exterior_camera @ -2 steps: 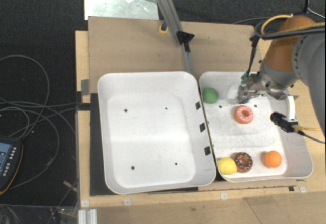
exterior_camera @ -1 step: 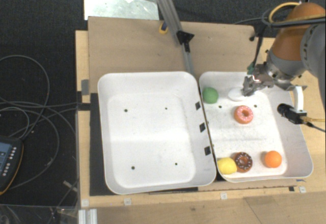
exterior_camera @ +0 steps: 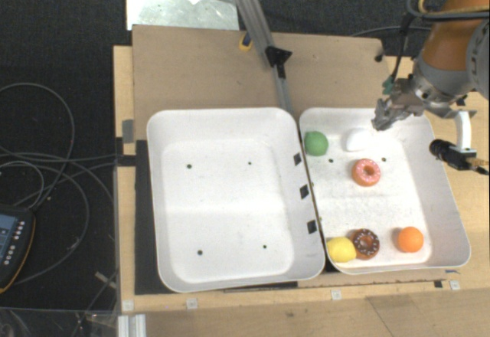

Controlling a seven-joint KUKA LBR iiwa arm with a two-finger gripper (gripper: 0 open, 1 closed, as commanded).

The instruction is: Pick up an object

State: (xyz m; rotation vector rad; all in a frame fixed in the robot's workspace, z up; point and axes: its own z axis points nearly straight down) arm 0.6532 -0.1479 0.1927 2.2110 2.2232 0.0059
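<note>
Gripper [exterior_camera: 380, 122]: positioned over the far part of the right bin [exterior_camera: 440, 175], fingertips pointing down and toward the left, just right of a white object [exterior_camera: 357, 139]; finger spacing cannot be told from this slanted view, and nothing visible between the fingers. Arm [exterior_camera: 452, 44]: grey with orange band, entering from the right, wrist above the far right corner of the same bin. Candidate objects (all in the right bin): white object near the far edge, closest to the gripper but apart from it; green ball [exterior_camera: 315, 143] at the far left corner, close to the divide between the bins; pink-frosted doughnut [exterior_camera: 367, 172] near the middle, just nearer the camera than the white object; yellow lemon-like object [exterior_camera: 341, 250] at the near left corner, touching or almost touching a chocolate doughnut [exterior_camera: 366, 243] beside it; orange ball [exterior_camera: 410, 239] further right along the near edge, apart from the chocolate doughnut. Left bin [exterior_camera: 168, 175]: white, shallow, a few small dark dots on its floor. Bench [exterior_camera: 199, 67]: brown surface under both bins, slanted grey pole [exterior_camera: 253, 6] crossing above its far side.
</note>
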